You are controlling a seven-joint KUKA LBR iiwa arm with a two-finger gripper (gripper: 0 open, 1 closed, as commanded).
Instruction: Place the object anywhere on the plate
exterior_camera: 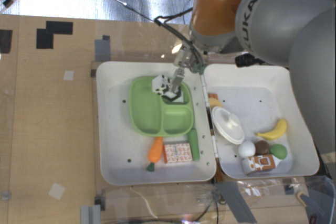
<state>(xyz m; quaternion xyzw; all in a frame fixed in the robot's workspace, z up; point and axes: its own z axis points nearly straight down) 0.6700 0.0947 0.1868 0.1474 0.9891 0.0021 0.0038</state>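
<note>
Here your hand sits low over the upper right compartment of the green divided plate, just above centre frame, touching a small black-and-white object; whether it is clenched or released you cannot tell. The plate lies in the left bin. Just below it you see a carrot, a patterned box and a green stick-shaped piece. In the right bin lie a white lid, a banana, an egg and a small carton.
</note>
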